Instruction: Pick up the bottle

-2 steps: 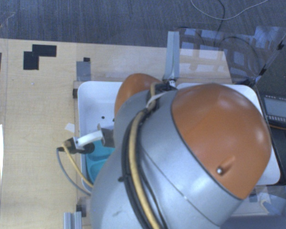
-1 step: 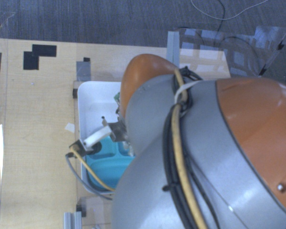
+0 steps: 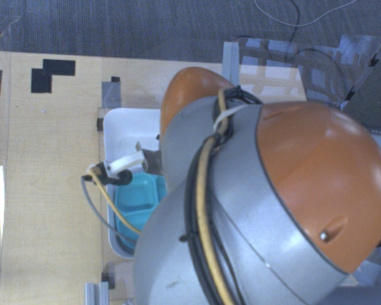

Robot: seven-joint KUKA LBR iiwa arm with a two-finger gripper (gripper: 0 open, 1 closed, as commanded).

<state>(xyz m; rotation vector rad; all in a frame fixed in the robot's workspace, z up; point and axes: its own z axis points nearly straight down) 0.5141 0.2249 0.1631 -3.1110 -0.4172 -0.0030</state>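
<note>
— What do we have on the worktop?

— From our spot above it, the grey arm reaches in from the right and takes up most of the view, with its broad orange band closest to us. Beyond its left side we see the near-left part of one white bin, standing on the pale wood.

— And the end effector?

— We see a small grey part of it at the arm's left edge, low over the white bin. The arm covers the rest, so we cannot tell how far open it is, or whether it has hold of anything.

— Where is the bottle, then?

— We can make out one thing in the bin: a teal item lying in the lower half, up against the left wall. Its right side runs under the arm. We cannot tell from the part that shows whether it is the bottle. The end effector sits just above its upper edge; whether the two touch, we cannot tell.

— Anything else?

— Black marks on the worktop at upper left, well apart from the bin, and a thin white cable looping across the dark floor at the top.
</note>
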